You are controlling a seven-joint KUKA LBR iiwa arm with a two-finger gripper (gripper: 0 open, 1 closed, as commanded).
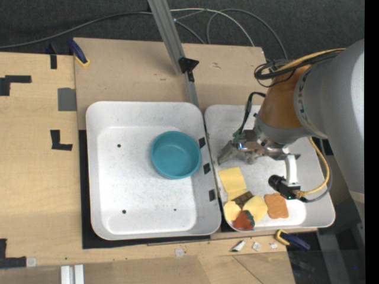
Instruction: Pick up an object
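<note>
- Your jaws sit low in the right bin, near its left wall, fingers spread apart with nothing between them.
- Just near of the jaws you have a pale yellow block.
- Nearer still, 3 more items cluster: a yellow piece, a red piece and an orange piece.
- In the left bin you see 1 blue bowl, upright, toward its right side.
- Both bins rest on the wooden surface.
</note>
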